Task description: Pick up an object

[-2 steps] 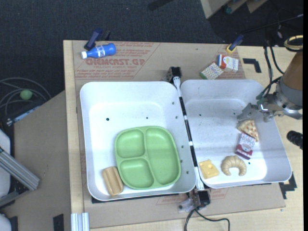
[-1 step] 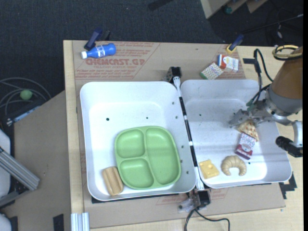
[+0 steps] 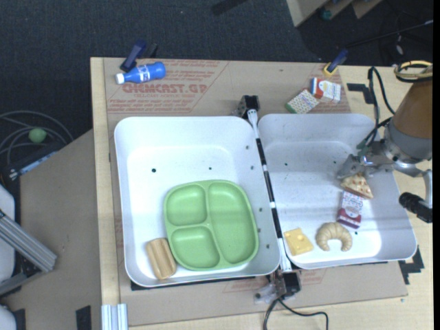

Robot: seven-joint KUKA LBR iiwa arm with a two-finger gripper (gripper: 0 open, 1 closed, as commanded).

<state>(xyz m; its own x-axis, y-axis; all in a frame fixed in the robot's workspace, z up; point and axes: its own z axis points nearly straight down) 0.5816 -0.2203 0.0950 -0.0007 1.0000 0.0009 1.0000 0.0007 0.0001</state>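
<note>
Arm: we see the grey arm with its orange band [image 3: 417,112] entering at 3 o'clock, over the right bin [image 3: 302,139].
Hand: the hand [image 3: 357,167] sits low at the bin's 3 o'clock side, right above the pizza slice [image 3: 357,185]; we cannot tell how it is set, nor whether it touches the slice.
Right bin contents: just below the slice lies a red-and-white packet [image 3: 350,209]; at 5 o'clock a croissant [image 3: 334,236], and beside it, at 6 o'clock, a yellow cheese wedge [image 3: 298,241].
Left bin: the left bin [image 3: 137,157] carries a green divided plate [image 3: 209,223] at its 6 o'clock, with a tan bread piece [image 3: 161,258] touching the plate's 8 o'clock edge.
Counter: on the counter [image 3: 206,88] at 11 o'clock we note a blue-and-white bottle [image 3: 141,73]; at 1 o'clock, small cartons [image 3: 314,97].
</note>
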